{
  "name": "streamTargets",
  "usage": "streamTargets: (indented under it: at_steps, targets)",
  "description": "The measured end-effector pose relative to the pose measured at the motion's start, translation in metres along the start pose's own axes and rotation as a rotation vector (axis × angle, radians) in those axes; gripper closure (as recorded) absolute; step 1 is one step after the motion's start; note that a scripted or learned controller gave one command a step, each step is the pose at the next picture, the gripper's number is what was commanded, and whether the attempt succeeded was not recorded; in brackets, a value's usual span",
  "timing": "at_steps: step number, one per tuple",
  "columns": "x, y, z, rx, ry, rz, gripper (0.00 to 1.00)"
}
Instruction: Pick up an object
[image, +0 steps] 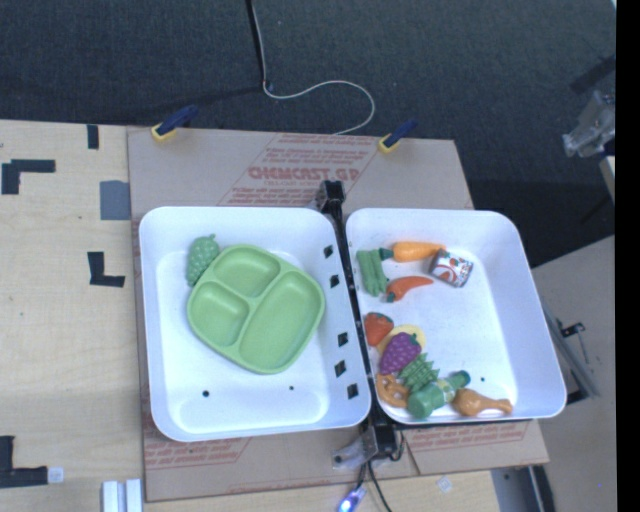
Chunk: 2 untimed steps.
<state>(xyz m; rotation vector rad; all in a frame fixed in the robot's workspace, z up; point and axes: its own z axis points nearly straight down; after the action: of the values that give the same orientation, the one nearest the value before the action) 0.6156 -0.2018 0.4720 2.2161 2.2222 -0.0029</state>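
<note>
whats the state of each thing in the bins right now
green divided plate: flat, right side up, left bin, nothing in its compartments
green grapes: touching the plate's upper left rim
small can: tipped on its side, right bin
orange carrot: lying flat beside the can
purple grapes: in the toy pile along the divider
claw: at the view's right edge, clear of both bins, blurred

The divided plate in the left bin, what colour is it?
Light green: the divided plate, in the camera view.
</note>
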Motion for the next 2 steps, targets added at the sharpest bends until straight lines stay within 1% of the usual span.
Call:
streamTargets:
  at_steps: [1, 2]
  targets:
    - [-0.023, -0.06, -0.013, 0.0, 0.002, 0.005, 1.0]
    - [-0.021, -0.118, 0.043, 0.008, 0.006, 0.004, 1.0]
